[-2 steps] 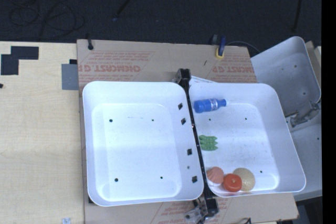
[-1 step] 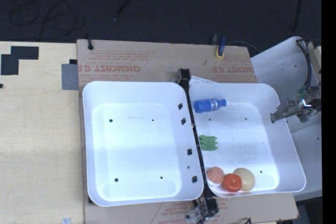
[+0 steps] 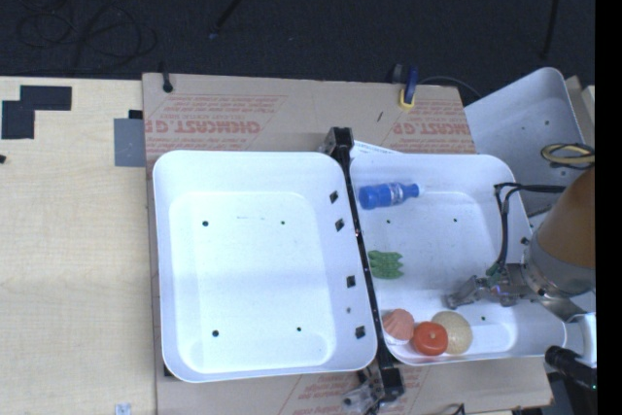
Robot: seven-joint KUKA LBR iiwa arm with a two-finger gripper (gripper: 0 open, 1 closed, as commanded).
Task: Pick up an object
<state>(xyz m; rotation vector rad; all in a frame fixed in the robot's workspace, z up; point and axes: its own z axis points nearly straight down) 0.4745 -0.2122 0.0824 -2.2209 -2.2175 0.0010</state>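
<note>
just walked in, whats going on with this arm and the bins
A robot arm reaches in from the right with its gripper low inside the right bin, and nothing visible between its jaws. In that bin lie a blue bottle near the far side, a green item by the divider, and a pink piece, a red ball and a cream ball clustered at the near edge. Nothing has been picked yet.

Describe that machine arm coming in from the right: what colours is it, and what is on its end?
The arm is grey, with a broad orange band just above its wrist. Its end carries a small dark metal gripper with two thin fingers, and multicoloured wires are bunched at the base of the gripper. A thin black cable runs in a loop beside the wrist.
</note>
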